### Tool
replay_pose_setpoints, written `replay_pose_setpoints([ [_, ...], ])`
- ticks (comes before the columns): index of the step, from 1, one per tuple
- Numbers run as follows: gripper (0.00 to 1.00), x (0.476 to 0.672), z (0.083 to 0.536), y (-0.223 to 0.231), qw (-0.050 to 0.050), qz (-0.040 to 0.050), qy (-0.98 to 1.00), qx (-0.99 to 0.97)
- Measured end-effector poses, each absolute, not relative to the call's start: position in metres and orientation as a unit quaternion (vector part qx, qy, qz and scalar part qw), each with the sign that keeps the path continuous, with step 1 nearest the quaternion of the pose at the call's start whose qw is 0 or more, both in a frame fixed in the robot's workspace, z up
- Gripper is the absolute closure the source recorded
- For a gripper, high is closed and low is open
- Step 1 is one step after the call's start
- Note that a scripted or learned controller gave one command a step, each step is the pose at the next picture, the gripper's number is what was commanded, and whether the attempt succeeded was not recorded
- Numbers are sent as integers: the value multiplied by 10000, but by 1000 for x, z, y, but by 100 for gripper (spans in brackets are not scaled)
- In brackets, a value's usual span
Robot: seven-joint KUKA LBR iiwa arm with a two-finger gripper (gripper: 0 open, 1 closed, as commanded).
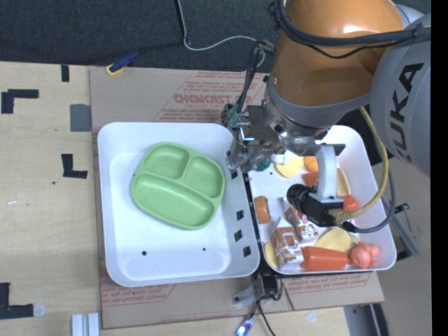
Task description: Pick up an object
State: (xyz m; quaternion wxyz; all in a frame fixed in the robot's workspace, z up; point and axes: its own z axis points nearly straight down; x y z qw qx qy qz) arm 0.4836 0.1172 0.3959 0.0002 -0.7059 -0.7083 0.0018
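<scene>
Left of the claw [246,152] lies the green plate [178,185]; its grip can't be made out.

one fixed camera is mounted above the counter [42,187] and looks down at a slant. the far edge of the counter lies toward the top of the frame, the near edge toward the bottom. the left bin [119,257] and the right bin [369,161] both fall inside the frame, side by side, at moderate range. the arm [336,40] enters from the right and, being close to the lens, appears large in the upper right.
</scene>
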Motion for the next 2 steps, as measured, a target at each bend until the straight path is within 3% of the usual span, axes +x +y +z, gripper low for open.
replay_pose_setpoints([
  [2, 100, 484, 415, 118, 8, 40, -7091, -7051],
])
